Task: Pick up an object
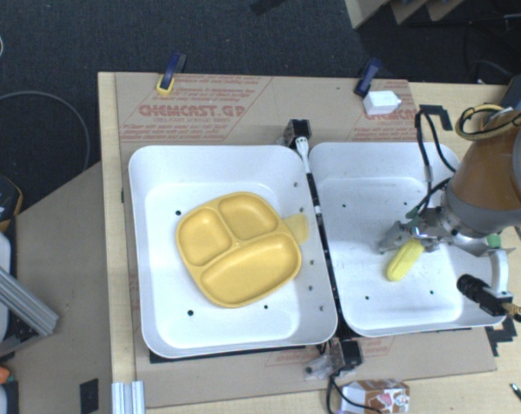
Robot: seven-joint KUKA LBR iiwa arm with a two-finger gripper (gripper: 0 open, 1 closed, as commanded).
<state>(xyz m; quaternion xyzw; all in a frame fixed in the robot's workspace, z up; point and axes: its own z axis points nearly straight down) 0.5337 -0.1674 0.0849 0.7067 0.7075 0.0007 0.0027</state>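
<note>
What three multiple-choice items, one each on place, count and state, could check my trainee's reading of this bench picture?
1. Where does the yellow three-compartment plastic plate lie?
A. left white bin
B. right white bin
C. on the cardboard

2. How many compartments does the plate have?
A. two
B. three
C. five

3. The small yellow oblong object is:
A. stacked on the plate
B. lying in the right bin at the gripper
C. outside both bins

Key: 1 A, it fills the left bin's middle; 2 B, ridges mark three wells; 3 B, it rests just under the gripper.
</note>
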